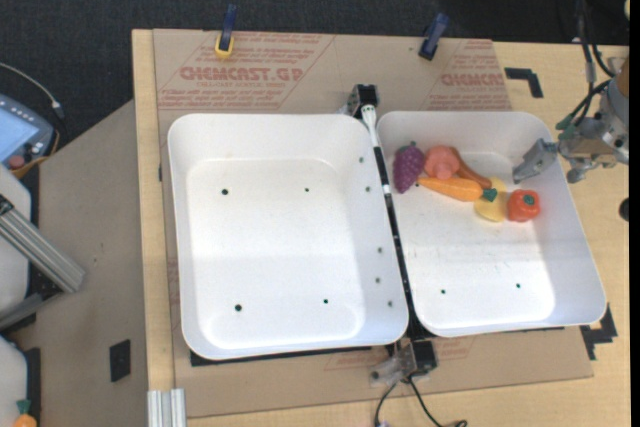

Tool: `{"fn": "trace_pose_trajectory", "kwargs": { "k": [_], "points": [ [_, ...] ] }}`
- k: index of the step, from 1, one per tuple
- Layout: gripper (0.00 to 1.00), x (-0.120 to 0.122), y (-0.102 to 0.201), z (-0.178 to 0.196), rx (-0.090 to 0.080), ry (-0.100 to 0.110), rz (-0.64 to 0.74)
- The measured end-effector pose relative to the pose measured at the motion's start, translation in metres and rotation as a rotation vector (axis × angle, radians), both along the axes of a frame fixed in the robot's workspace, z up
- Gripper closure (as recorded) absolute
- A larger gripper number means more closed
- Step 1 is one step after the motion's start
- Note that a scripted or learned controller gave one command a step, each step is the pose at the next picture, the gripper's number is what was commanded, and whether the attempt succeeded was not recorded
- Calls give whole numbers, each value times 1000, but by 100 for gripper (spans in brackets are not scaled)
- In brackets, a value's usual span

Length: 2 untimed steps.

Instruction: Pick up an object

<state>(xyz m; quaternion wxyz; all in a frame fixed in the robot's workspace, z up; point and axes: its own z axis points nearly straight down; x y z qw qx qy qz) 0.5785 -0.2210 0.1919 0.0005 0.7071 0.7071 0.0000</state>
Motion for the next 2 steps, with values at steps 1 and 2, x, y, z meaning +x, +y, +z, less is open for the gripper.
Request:
{"fn": "trace_pose_trajectory", "kwargs": {
  "k": [1, 2],
  "points": [
    [0, 26, 34, -53, 4, 5, 4],
    [0, 32, 83, -16, 0, -4, 6]
  ]
}}
